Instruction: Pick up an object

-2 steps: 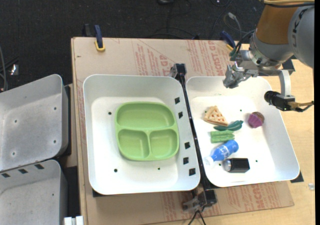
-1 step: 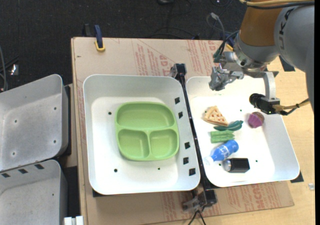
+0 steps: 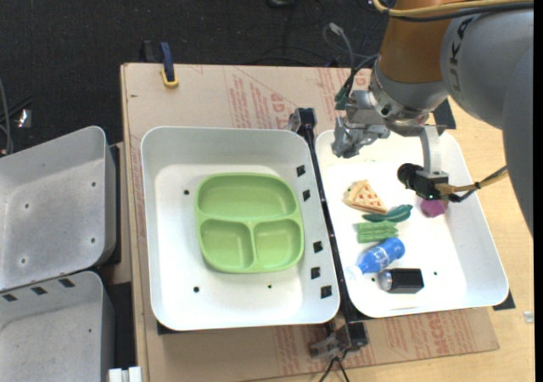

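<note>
The gripper (image 3: 348, 144) hangs over the upper left corner of the right bin (image 3: 484, 274); whether it is parted or closed, I cannot tell. Below it lie one waffle wedge (image 3: 365, 198), one green pea pod (image 3: 383, 221), long axis left-right, one blue bottle (image 3: 380, 255) tilted, one purple piece (image 3: 433, 206) and one black block (image 3: 406, 279). The left bin (image 3: 170, 287) holds one green divided plate (image 3: 249, 221).

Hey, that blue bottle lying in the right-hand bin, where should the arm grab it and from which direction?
Probably from above, across the middle of the blue bottle. It lies on its side, slanted, with its pale cap end by the black block and green pieces just above. Closing across its narrow width, fingers on its long sides, looks least crowded. The end effector hangs over the bin's top-left corner.
</note>
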Action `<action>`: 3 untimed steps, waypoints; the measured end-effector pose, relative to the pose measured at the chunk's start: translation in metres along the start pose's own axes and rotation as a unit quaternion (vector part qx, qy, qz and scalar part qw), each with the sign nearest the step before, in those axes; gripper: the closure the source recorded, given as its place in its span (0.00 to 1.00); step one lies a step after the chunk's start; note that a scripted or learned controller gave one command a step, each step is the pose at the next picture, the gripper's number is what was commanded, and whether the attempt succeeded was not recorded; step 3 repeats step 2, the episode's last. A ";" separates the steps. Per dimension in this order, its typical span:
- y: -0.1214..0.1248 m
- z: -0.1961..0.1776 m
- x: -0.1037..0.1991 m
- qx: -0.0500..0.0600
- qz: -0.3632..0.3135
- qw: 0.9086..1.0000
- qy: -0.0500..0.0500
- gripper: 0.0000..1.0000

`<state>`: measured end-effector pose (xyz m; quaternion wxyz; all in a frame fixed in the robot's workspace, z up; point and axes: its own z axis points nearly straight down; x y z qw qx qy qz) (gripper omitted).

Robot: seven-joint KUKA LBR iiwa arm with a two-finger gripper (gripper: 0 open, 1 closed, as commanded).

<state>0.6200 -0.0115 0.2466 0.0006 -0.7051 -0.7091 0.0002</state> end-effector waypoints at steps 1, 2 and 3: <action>-0.010 0.016 0.051 0.000 0.000 1.000 0.000 1.00; -0.033 0.007 0.107 0.001 -0.001 1.000 0.000 1.00; -0.033 0.007 0.107 0.001 -0.001 1.000 0.000 1.00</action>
